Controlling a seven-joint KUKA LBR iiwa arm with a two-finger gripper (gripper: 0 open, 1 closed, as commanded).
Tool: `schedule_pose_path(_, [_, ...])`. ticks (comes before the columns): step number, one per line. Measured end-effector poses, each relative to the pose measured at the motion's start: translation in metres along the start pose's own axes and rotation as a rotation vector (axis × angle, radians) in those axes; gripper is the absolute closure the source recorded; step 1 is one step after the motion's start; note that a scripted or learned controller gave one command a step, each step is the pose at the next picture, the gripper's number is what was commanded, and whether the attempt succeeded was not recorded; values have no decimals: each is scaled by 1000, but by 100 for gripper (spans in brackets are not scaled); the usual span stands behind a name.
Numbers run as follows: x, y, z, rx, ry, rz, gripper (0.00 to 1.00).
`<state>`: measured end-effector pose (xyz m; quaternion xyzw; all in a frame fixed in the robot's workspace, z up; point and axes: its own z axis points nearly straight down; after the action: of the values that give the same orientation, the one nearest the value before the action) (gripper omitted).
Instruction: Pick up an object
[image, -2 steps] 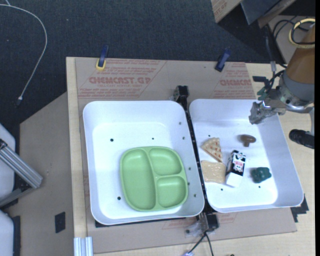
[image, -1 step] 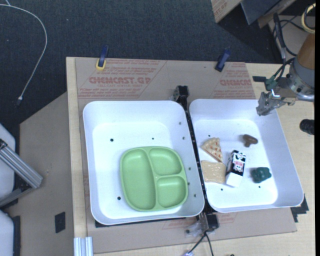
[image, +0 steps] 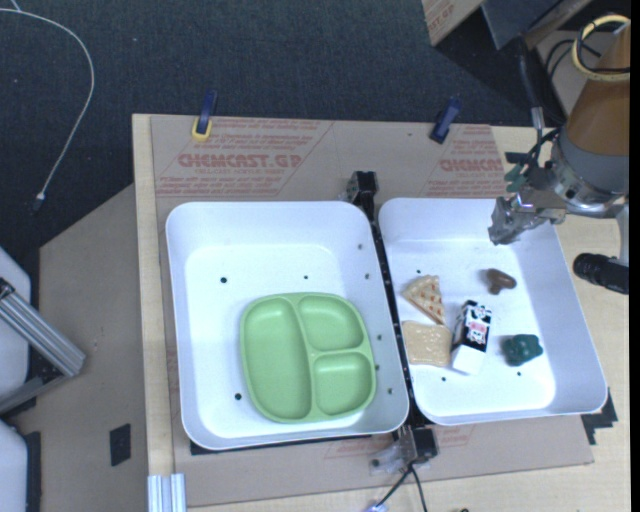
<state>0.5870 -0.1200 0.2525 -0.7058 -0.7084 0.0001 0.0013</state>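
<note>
Dark carpet surrounds the table (image: 150, 300), whose brown board carries two white bins side by side. Left bin (image: 200, 250) holds a green divided plate (image: 305, 355). Right bin (image: 560, 380) holds a tan flat piece (image: 425, 343), a wedge-shaped slice (image: 425, 297), a black-and-white carton (image: 472, 335) lying between them and a dark green object (image: 521, 349), plus a small brown object (image: 498, 280) farther back. Over that bin's far right part hangs the end effector (image: 510, 225), holding nothing visible; whether its fingers are spread or closed cannot be told.
</note>
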Motion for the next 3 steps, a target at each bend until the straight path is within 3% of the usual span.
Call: schedule_pose_path(3, [134, -36, 22, 1, -1, 1, 100])
